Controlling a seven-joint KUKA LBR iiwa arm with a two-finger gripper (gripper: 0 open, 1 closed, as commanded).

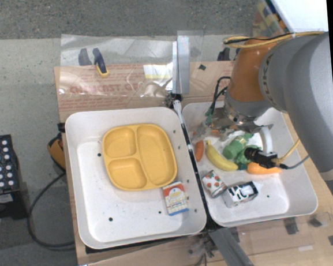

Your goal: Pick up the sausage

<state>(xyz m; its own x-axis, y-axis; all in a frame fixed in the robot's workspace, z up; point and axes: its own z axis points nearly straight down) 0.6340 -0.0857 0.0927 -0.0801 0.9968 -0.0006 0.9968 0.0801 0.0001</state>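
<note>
While the arm point(301, 83) bends over the right bin point(300, 202), its claw's state cannot be told.

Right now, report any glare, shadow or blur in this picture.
Camera view: glare streaks the crinkled clear plastic sheet behind the bins; soft shadow sits under the yellow three-compartment plastic plate; the small toys under the grey arm look blurry, so the sausage is hard to make out.

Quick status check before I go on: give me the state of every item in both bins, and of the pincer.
yellow plate: upright, in left bin, nothing in its compartments
small carton: flat, left bin, beside plate
sausage: lying at right bin's left edge, not gripped
banana: lying, right bin
green toy: right bin, beside banana
carrot: lying, right bin
pincer: low over right bin, fingers unclear
</note>
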